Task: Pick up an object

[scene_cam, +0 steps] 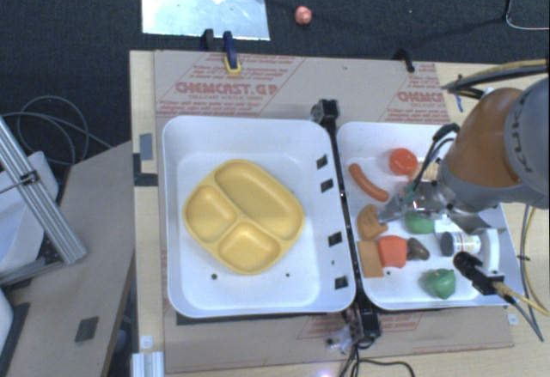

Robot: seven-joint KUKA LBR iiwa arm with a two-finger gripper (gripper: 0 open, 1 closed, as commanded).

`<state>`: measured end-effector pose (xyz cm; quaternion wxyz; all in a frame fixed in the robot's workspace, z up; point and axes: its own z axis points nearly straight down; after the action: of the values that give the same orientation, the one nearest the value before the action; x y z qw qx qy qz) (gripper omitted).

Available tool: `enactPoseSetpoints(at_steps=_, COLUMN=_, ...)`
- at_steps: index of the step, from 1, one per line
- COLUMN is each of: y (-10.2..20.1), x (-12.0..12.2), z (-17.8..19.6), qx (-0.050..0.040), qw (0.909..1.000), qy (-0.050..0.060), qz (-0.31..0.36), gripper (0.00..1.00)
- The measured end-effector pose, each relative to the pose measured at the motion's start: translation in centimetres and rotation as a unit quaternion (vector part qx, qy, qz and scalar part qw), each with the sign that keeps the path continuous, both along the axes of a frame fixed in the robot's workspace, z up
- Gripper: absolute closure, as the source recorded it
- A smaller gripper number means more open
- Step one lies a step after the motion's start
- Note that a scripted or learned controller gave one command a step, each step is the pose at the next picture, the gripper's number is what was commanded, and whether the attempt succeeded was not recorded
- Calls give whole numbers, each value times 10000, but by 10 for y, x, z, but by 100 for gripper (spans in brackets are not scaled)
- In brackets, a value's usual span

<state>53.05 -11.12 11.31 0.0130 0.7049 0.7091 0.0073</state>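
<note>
Camera view: the gripper [411, 205] is lowered into the right bin [361, 136], near the bin's centre, at the end of the grey arm [490, 156] with its orange band, which enters from the right. Whether the gripper is open or closed cannot be determined, since the wrist housing covers most of it. No object is confirmed as held. The nearest candidate is a green object [419, 223] lying directly beneath and just to the right of the gripper, partly covered by it; its long axis cannot be determined. An orange-brown piece [371, 221] lies just to the left of the gripper, and a dark brown piece [418, 248] lies just below the green object. The sausage [368, 182] lies up and left of the gripper with its long axis running diagonally from upper left to lower right. The red tomato [402, 161] sits just above the gripper. A red block [392, 252] touches an orange block [370, 258] toward the bin's lower left, and a green pepper [440, 282] rests near the lower edge. Judgement: the objects are closely packed around the gripper, so a closing move risks pinching or nudging a neighbour. The left bin [180, 281] holds a yellow divided tray [243, 215], well apart from the gripper.
</note>
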Motion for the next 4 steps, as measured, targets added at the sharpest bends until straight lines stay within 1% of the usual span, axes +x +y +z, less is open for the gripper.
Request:
enactPoseSetpoints(at_steps=3, y=-1, x=-1, z=0, qx=-3, qw=10000, qy=1, qz=-23, gripper=0)
enactPoseSetpoints(at_steps=4, y=-7, x=0, z=-1, qx=-46, qw=10000, qy=-15, qz=-25, gripper=0)
